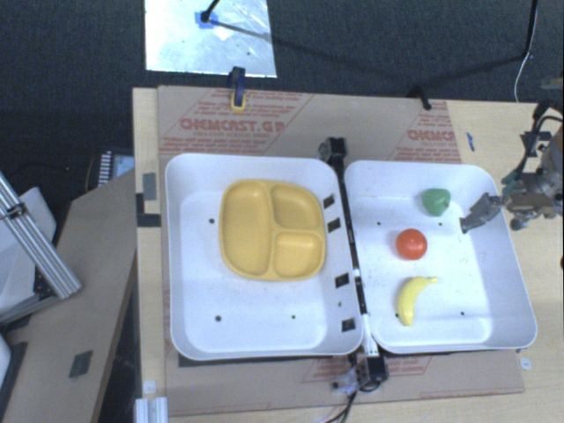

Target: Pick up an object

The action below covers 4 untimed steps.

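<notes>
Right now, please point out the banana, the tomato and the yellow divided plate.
banana [411,299], camera view, middle of its curved body.
tomato [411,244], camera view, centre of its red top.
yellow divided plate [231,252], camera view, its left rim.

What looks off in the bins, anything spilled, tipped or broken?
Nothing stands out. The yellow divided plate lies flat in the left bin; the green item, red ball and banana lie apart in the right bin, intact.
</notes>
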Tool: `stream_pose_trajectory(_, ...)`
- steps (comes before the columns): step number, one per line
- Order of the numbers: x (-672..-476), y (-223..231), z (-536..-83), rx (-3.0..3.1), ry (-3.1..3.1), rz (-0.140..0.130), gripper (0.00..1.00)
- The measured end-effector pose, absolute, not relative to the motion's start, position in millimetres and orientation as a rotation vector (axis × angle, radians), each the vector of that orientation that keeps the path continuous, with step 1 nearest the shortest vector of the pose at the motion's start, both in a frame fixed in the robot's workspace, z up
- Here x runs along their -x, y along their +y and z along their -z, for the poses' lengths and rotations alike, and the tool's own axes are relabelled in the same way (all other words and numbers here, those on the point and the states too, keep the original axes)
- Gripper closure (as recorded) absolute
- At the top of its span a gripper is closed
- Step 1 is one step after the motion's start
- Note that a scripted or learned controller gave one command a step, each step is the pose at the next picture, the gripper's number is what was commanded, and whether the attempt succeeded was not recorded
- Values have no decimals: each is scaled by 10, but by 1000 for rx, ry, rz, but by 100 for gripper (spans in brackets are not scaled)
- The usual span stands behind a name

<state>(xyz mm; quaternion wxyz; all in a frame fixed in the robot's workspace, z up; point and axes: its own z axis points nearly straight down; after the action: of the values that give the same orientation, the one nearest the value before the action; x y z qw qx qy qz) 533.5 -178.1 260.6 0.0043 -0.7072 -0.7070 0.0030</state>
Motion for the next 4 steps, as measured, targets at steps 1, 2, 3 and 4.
stream_pose_trajectory(1, -5357, -1774, -2670, 2219, -2226, 0, 0)
stream_pose_trajectory(2, -5352, -1725, -2253, 2220, -2223, 1, 0)
stream_pose_trajectory(3, -5312, -1684, -1654, 2220, -2221, 0, 0)
stream_pose_trajectory(4, -5355, -1726, -1053, 2220, -2221, 0, 0)
